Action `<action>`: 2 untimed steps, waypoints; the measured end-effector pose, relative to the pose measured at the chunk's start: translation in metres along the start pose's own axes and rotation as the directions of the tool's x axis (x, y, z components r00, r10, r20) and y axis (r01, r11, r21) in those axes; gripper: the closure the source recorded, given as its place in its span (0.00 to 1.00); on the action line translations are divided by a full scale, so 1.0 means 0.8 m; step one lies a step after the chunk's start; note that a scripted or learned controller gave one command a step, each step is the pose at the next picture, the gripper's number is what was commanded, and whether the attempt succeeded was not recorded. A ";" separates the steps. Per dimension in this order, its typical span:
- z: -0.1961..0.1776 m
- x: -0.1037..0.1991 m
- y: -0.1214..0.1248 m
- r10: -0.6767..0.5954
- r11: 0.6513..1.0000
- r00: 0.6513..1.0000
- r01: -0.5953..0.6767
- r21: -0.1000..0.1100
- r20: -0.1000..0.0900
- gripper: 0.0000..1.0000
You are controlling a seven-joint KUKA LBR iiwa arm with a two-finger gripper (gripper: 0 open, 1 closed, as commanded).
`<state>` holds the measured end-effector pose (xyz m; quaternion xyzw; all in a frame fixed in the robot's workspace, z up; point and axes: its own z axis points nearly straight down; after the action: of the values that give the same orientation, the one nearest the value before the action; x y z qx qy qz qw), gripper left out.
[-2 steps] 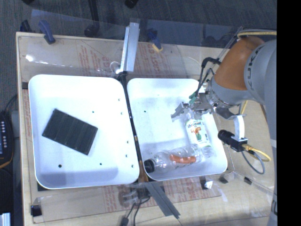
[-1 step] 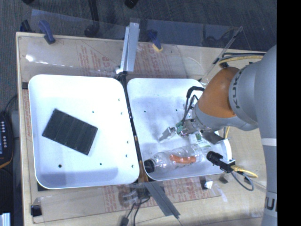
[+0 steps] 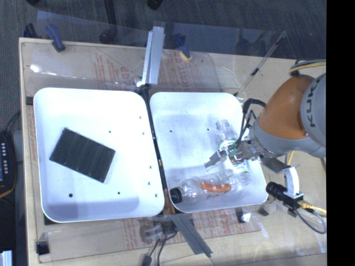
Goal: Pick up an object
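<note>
A dark flat pad [image 3: 82, 154] is seen in the left bin [image 3: 44, 101]. 2 clear plastic bottles [image 3: 208, 187] lie in the right bin [image 3: 166, 107]: light, slippery, crushable, best gripped mid-body. Hand [image 3: 228, 152] is low over them; grip cannot be told.

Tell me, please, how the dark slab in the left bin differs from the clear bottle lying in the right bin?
The dark slab is flat, opaque and rectangular; the clear bottle is rounded, see-through, with a black cap and an orange patch. The slab lies alone, mid-bin; the bottle lies along its bin's near wall, close below the gripper. Both rest on white bin floors.
</note>
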<state>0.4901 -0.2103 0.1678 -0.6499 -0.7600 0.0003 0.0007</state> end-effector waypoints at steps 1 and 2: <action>0.032 -0.006 0.037 -0.031 1.000 1.000 0.031 0.001 0.000 0.00; 0.027 -0.003 0.027 -0.108 0.994 0.994 0.108 0.003 -0.003 0.00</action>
<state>0.5116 -0.2093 0.1462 -0.6080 -0.7939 0.0006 0.0029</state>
